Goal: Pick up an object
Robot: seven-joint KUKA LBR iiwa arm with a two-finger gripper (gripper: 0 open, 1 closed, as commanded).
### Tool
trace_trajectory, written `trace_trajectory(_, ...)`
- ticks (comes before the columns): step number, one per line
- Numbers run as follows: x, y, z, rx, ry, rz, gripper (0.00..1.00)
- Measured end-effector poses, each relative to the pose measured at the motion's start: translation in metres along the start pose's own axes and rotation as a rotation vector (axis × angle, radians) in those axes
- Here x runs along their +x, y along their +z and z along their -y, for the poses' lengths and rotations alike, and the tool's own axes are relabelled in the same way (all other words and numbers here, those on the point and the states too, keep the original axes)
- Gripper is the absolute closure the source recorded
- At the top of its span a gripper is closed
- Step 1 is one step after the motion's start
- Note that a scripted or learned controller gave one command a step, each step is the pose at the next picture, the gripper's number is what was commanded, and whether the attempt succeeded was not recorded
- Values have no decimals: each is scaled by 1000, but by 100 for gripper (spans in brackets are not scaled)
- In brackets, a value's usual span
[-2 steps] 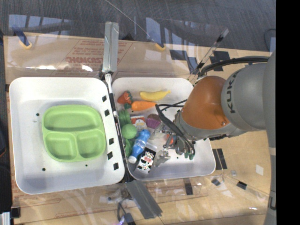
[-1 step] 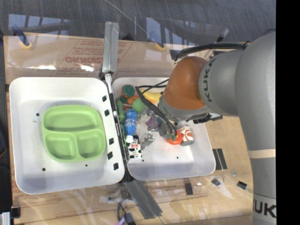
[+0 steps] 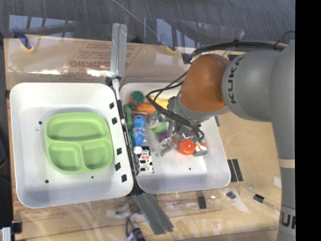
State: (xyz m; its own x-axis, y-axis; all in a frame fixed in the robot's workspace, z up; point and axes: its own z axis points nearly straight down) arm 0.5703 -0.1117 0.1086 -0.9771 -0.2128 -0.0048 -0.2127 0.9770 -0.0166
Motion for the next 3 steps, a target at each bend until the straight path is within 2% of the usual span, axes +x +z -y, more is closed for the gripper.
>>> trace_trajectory(1,-13,16,6,0,16,-5,0)
trace_trajectory(2,-21,19,-9,-13,107,-6,0)
trace_trajectory(3,-22,13,-10,-14,100,-7,100)
